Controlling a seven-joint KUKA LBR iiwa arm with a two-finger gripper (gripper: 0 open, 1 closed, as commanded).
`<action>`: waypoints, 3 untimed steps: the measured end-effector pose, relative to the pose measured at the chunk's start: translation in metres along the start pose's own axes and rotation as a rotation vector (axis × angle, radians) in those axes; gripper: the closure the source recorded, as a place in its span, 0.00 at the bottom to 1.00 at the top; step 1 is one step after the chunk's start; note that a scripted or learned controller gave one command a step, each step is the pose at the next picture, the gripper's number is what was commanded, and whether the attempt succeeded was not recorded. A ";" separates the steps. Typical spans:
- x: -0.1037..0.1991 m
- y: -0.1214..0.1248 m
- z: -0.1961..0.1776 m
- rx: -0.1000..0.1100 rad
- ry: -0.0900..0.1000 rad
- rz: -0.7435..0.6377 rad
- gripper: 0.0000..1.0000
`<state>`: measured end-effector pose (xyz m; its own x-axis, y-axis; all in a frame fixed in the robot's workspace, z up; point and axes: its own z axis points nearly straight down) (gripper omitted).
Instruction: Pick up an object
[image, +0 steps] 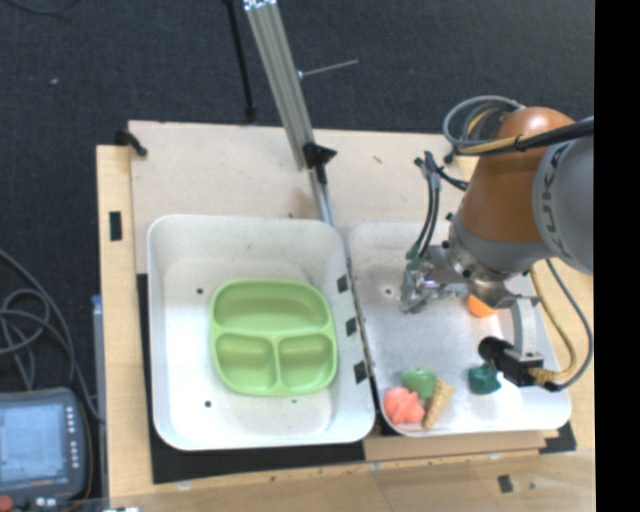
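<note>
a grey kuka arm with an orange band reaches in from the right and hangs its gripper (418, 290) low over the right bin (385, 250), near that bin's left wall and about midway along it. whether the gripper is released or clenched cannot be told from this slant; nothing is seen in its grasp.

the likeliest targets lie in a cluster at the right bin's front edge, toward its front-left corner: a knobbly pink toy (402, 405), a small green piece (420, 381) just behind it, and a tan cone-shaped piece (439, 402) touching or just beside both, its long axis running roughly front to back with a slight lean. all 3 sit forward of the gripper, so the coming move appears to call for travel toward the front edge before any descent.

a teal piece (484, 379) rests further right along the front, and an orange object (482, 307) peeks out beneath the wrist. they look like smooth moulded plastic.

in the left bin (165, 240), a matte lime-green divided plate (272, 336) with 3 compartments lies flat near the centre.
</note>
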<state>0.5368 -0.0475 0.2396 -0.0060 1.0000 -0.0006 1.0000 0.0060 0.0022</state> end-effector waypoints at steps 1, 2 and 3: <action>0.034 0.025 -0.001 0.000 0.001 0.000 1.00; 0.079 0.053 -0.012 -0.001 0.002 -0.002 1.00; 0.125 0.074 -0.005 0.000 0.001 -0.001 1.00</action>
